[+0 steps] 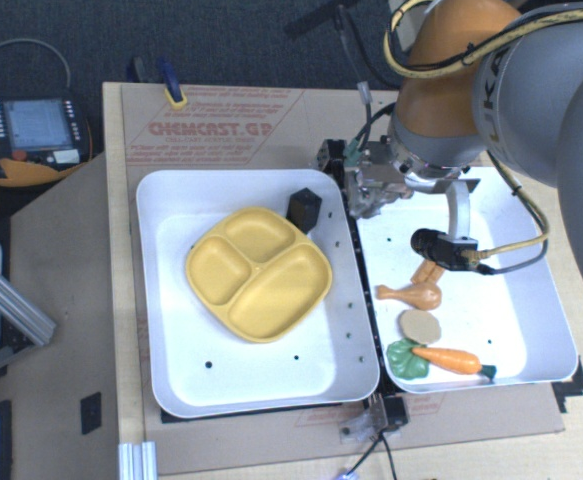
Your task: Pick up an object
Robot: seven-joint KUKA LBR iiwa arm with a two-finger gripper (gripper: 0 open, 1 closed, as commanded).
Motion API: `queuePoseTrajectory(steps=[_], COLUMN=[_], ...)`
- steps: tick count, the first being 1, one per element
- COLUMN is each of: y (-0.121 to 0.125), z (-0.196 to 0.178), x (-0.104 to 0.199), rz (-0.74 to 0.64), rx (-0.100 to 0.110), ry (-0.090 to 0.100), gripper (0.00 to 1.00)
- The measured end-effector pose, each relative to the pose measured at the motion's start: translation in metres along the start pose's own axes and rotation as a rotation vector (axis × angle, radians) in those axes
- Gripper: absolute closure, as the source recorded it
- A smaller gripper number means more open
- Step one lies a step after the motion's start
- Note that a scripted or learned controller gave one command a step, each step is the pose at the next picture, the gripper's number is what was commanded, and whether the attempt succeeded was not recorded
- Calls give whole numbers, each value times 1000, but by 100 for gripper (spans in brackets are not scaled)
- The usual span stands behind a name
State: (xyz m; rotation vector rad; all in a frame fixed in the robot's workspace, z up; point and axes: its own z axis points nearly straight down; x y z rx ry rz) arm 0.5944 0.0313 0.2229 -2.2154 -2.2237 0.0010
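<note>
2 white bins are seen side by side on the bench (121, 268). The left bin (171, 368) holds a yellow tray (259, 273) with 3 compartments, lying flat near the middle. A small black block (304, 208) is seen just beyond the tray's far right corner, touching or nearly touching its rim, close to the wall shared with the right bin (541, 328).

In the right bin, 4 items are gathered toward the near left part, beside the shared wall. A tan drumstick (412, 293) lies nearest the tray, with its thin end pointed at the shared wall. A second brownish piece (429, 271) is seen touching the drumstick on its far side. A pale oval cookie (420, 326) lies just nearer the camera than the drumstick. An orange carrot (449, 359) with a green leafy end (404, 360) lies along the near edge, its leaves turned toward the tray.

The arm (531, 88) is seen reaching in from the right of the tray, over the far part of the right bin. The hand (371, 190) is set low by the shared wall, just right of the block. Whether it is spread or pressed together cannot be told. A black part (441, 248) is seen hanging above the brownish piece.
</note>
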Motion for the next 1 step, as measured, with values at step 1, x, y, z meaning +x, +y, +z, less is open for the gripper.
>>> queuePoseTrajectory(steps=[1], y=[-13], z=[6], x=[58], rz=[1], rx=[1], ry=[-1], gripper=[100])
